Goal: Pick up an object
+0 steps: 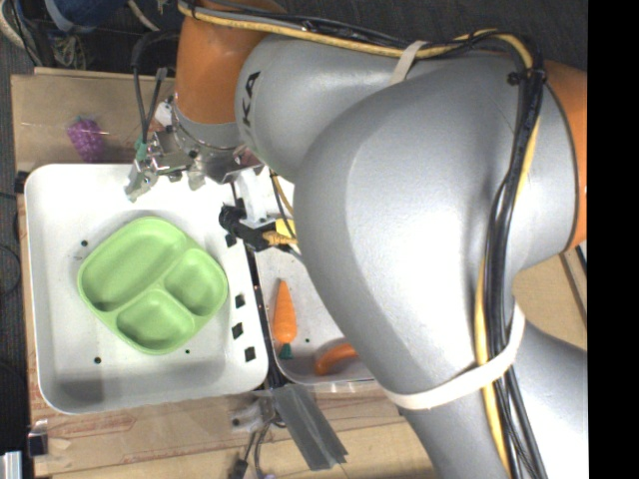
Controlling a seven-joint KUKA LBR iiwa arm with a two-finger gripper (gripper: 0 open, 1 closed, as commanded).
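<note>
The end effector (150,168) hangs over the far edge of the left bin (45,267); whether it is released or clenched, I cannot tell, and nothing shows in it. Below it lies a green divided plate (152,284). A carrot (285,312) lies in the right bin, largely hidden by the arm. No pick looks done yet.

Black letters "KA" – partial brand mark – on grey arm (399,218).
</note>
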